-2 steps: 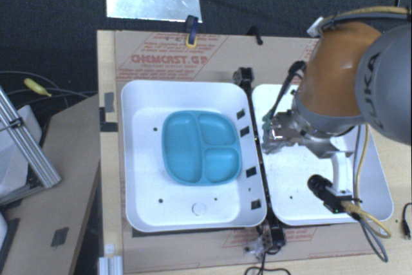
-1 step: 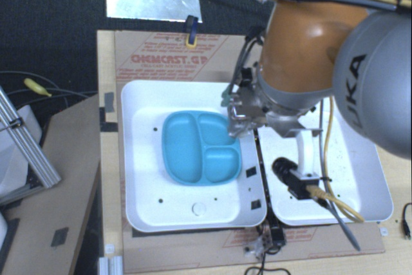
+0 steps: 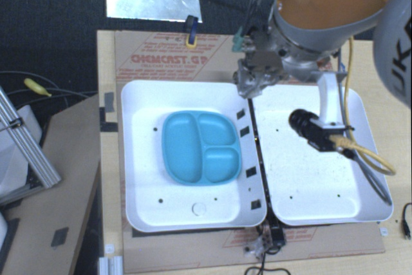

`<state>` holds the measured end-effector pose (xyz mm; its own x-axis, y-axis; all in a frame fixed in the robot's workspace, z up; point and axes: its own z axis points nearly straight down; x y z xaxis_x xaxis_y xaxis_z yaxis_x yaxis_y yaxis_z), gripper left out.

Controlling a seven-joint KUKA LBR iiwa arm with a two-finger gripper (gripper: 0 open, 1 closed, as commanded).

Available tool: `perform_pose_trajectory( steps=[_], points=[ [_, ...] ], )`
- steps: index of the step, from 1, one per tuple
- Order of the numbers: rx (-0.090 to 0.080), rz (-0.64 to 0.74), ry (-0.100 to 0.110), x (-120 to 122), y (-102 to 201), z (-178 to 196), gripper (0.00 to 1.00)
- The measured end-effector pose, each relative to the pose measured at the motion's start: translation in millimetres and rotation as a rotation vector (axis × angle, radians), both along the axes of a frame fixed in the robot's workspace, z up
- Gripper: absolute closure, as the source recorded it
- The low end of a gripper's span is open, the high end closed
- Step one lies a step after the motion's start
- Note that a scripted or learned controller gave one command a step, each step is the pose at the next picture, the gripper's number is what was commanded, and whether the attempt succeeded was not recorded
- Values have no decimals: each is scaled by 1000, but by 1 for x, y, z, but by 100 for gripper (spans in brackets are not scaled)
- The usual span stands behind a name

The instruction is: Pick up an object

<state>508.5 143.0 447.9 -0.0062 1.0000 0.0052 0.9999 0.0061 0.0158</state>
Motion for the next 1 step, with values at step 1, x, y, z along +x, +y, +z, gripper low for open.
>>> perform_pose_trajectory(
  steps=[1],
  points=[
    [-7,-13,16,12,-79,-48,100]
  ],
)
